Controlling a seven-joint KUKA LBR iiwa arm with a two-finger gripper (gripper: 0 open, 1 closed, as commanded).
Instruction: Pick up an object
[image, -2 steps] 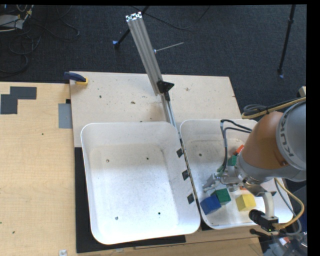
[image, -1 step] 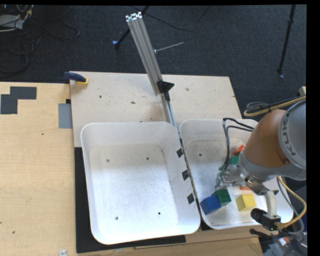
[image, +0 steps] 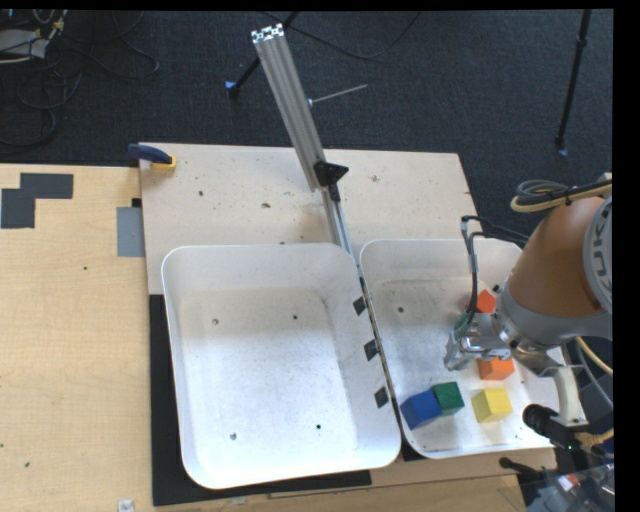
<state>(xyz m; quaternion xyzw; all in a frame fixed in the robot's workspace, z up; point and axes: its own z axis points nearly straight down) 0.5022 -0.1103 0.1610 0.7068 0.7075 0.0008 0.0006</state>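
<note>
Orange wooden cube (image: 495, 368) sits just right of the metal two-finger pincer (image: 468, 349) in the right white bin (image: 420, 290); whether the pincer holds anything I cannot tell. Crowding green cube (image: 449, 397), blue cube (image: 421, 408) and yellow cube (image: 491, 404) below could cause a nudge or miss.

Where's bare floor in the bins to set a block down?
Left bin: its whole floor, between its rim and the divider. Right bin: the far half, by the divider. Crowded: near right corner, with blue, green, yellow, orange blocks and the tool.
</note>
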